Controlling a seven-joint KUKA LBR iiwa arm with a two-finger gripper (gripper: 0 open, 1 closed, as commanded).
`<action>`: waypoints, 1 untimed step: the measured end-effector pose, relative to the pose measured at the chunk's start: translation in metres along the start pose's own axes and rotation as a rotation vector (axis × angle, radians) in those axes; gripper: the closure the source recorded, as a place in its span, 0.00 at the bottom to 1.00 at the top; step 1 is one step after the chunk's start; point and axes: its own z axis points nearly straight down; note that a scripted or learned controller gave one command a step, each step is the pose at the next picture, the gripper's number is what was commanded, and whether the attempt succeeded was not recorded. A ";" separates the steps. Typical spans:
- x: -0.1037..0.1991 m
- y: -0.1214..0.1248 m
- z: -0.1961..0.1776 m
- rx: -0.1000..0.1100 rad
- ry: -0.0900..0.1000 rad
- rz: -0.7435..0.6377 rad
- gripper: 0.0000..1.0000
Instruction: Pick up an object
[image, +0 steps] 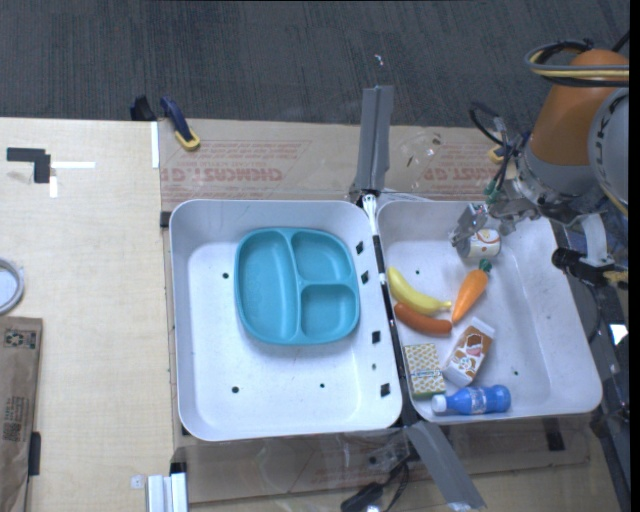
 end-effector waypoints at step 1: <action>-0.031 -0.006 0.051 0.001 0.001 -0.040 0.00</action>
